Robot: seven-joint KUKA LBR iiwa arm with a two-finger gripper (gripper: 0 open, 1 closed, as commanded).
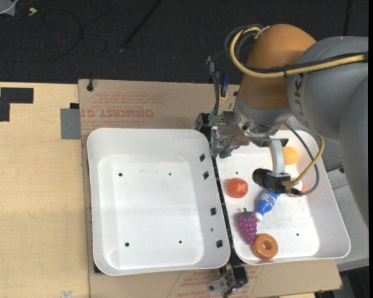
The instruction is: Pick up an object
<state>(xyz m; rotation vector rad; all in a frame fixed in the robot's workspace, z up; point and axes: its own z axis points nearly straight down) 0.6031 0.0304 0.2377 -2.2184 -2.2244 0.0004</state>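
Camera view: pale bench [31, 197], cardboard [143, 101] under white bins [149, 210], dark floor [112, 30]; claw [227, 141] state unclear.

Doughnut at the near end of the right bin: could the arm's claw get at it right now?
Probably yes. The doughnut lies uncovered on the floor of the right bin, and the claw hangs above that bin's far end. The purple grapes close beside it may crowd the grab.
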